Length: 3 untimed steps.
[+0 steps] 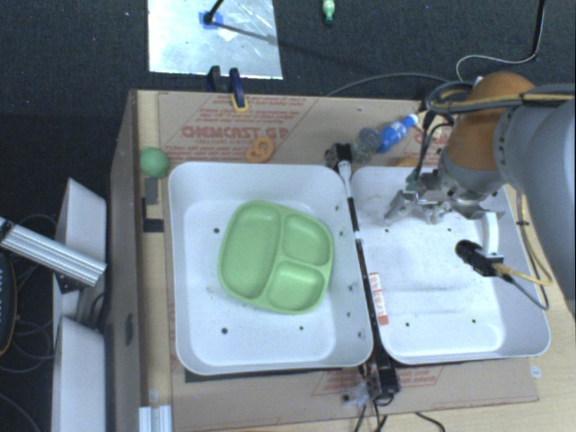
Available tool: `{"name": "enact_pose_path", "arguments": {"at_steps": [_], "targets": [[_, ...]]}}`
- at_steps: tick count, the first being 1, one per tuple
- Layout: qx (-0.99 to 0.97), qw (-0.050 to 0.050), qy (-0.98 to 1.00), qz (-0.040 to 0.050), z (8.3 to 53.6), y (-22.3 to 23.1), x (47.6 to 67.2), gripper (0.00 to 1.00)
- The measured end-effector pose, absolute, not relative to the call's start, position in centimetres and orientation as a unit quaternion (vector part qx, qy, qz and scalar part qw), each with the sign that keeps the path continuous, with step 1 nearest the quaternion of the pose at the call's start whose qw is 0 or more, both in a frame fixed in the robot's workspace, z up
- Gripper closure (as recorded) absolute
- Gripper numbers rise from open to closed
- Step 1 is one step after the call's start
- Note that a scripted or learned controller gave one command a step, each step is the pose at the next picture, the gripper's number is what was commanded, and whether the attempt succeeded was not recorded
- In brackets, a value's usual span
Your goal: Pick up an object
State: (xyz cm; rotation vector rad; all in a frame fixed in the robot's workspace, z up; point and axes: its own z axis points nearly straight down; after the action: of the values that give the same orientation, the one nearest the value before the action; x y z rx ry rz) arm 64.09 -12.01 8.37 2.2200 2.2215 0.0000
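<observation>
Presently one green divided plate [274, 256] mid left bin [193, 331], one gripper [416, 202] at right bin [450, 327] far edge, finger state indeterminable, near floor open.

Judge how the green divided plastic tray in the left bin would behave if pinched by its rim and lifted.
The green divided plastic tray looks moulded and thin-walled, so probably stiff and light. Its glossy surface may slip. It lies flat in the left white bin, low and wide, so it would likely slide if pushed, not tip.

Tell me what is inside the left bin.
Inside the left bin lies one thing: a green divided plate with three compartments, flat on the bin's floor. The floor beneath the plate is covered, so anything under it cannot be seen.
</observation>
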Motion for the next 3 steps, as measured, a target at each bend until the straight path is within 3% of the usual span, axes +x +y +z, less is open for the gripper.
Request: {"name": "enact_pose_path", "arguments": {"at_steps": [1,2,3], "targets": [[0.706,0.002,0.708,0.0016,9.6,-12.0,64.3,1.00],[0.707,0.004,0.708,0.0016,24.8,-18.5,67.0,1.00],[0.706,0.002,0.708,0.0008,24.5,-18.4,66.9,0.00]]}}
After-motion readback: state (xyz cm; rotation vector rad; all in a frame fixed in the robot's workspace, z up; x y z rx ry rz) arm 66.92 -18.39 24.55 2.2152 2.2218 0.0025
